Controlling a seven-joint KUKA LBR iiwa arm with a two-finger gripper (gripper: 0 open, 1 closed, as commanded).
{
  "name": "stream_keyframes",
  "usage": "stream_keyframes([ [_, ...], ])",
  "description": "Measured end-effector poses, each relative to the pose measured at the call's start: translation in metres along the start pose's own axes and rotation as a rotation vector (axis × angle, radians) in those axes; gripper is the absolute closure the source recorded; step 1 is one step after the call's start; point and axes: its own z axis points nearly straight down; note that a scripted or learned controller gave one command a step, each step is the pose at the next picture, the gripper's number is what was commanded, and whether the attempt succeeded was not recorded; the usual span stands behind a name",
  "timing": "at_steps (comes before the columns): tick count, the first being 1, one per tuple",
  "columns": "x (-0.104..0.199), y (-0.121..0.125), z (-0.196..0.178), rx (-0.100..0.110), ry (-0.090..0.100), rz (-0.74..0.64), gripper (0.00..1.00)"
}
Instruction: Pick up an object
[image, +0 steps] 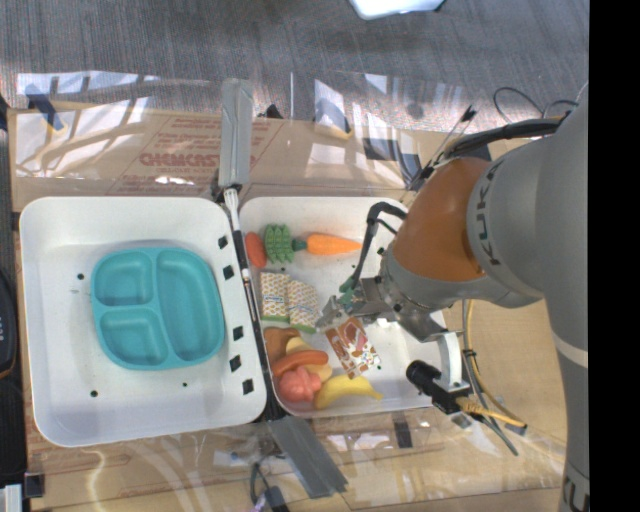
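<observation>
The right bin (322, 272) holds several toy foods. An orange carrot (333, 243) with a green leafy top (281, 243) lies along its far wall, and a red piece (256, 250) sits at the carrot's left. Two pale waffle-patterned crackers (288, 297) lie in the middle. A red-and-white snack packet (352, 347) lies tilted directly under my gripper (340, 308), which hangs low over the bin's centre. Whether it touches the packet I cannot tell. A yellow banana (345, 390), a pink fruit (299, 383) and an orange-red sausage (300, 360) crowd the near left corner.
The left bin (40, 330) carries a teal divided plate (157, 305). A grey divider strip (236, 130) runs between the bins at the back. The arm's wide orange and grey body (450, 240) covers the right bin's right side.
</observation>
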Motion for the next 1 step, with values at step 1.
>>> stream_keyframes([
  [1, 0.0217, 0.1102, -0.0812, -0.004, -0.001, -0.025, 1.0],
])
